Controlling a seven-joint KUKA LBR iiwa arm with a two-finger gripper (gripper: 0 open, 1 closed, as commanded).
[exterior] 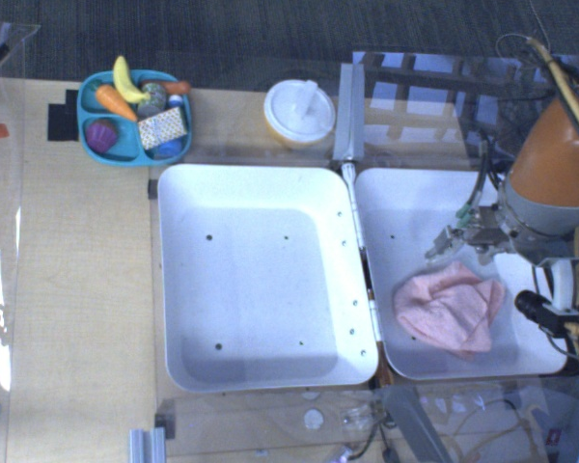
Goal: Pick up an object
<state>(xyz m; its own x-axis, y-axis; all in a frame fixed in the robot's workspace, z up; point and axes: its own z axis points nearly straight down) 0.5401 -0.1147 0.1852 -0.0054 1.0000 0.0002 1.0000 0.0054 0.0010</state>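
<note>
While the gripper [460,239] is hovering just above the pink cloth [453,310] in the right bin [405,201], its fingers are spreading apart and holding nothing. Reaching in from the right, the arm [552,177] is hanging over that bin.

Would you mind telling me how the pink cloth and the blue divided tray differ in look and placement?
The pink cloth is soft and crumpled in a heap, while the blue divided tray is rigid with moulded compartments. The cloth lies inside the right bin, just below the gripper; the tray sits on the wooden bench, above the left bin. The cloth holds nothing, whereas the tray holds toy food, including a banana. Both lie untouched.
</note>
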